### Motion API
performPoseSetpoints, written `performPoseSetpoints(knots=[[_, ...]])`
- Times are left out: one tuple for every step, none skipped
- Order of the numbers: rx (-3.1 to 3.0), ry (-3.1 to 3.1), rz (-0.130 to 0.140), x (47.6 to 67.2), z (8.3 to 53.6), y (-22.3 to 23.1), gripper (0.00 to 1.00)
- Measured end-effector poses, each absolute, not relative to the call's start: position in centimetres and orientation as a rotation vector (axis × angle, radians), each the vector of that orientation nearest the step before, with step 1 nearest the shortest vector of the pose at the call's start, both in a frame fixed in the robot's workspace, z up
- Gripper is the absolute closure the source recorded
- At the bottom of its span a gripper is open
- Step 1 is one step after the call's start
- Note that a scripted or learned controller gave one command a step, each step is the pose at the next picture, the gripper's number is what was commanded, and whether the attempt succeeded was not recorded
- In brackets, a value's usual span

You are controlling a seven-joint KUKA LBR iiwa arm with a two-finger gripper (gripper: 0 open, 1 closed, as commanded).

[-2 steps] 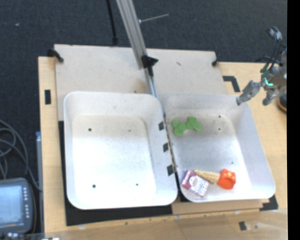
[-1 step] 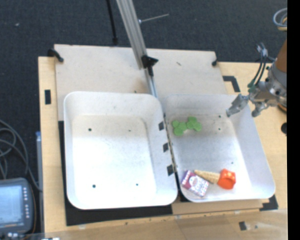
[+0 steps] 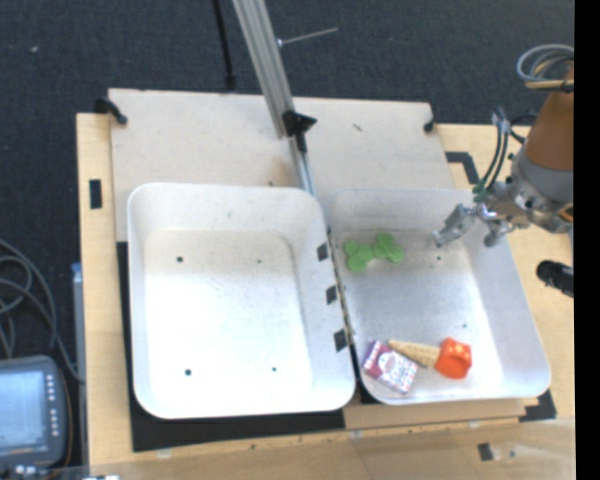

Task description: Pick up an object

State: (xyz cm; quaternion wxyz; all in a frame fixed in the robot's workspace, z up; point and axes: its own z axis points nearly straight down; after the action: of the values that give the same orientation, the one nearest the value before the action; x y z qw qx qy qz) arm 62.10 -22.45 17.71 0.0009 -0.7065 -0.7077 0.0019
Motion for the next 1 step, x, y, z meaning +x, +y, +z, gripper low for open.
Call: performPoseSetpoints(knots=[[-2.218, -2.224, 0.005, 62.10, 13.33, -21.97, 0.00]])
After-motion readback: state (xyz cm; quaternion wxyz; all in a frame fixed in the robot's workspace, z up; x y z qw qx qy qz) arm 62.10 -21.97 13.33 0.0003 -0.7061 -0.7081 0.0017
